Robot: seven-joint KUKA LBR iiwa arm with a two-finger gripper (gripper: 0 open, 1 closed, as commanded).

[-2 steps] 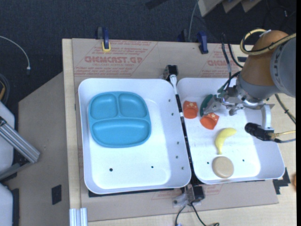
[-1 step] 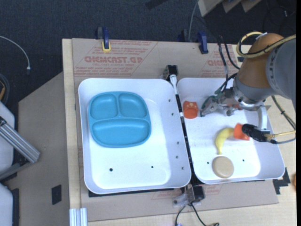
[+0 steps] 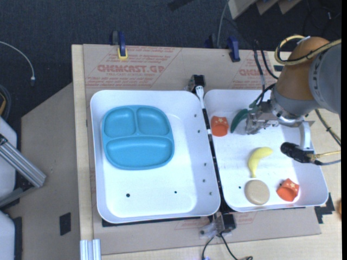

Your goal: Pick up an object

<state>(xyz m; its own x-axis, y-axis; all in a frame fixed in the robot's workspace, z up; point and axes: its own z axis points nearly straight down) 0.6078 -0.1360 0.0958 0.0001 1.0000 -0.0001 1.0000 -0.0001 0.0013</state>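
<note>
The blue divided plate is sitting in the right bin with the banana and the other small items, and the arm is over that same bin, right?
Not quite. The camera view shows the blue divided plate in the left bin, alone. The banana and the other small items lie in the right bin, and the gripper is over that right bin, as you said.

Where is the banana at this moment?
The banana lies in the right bin, near its middle, just above the round beige piece and below the gripper.
</note>
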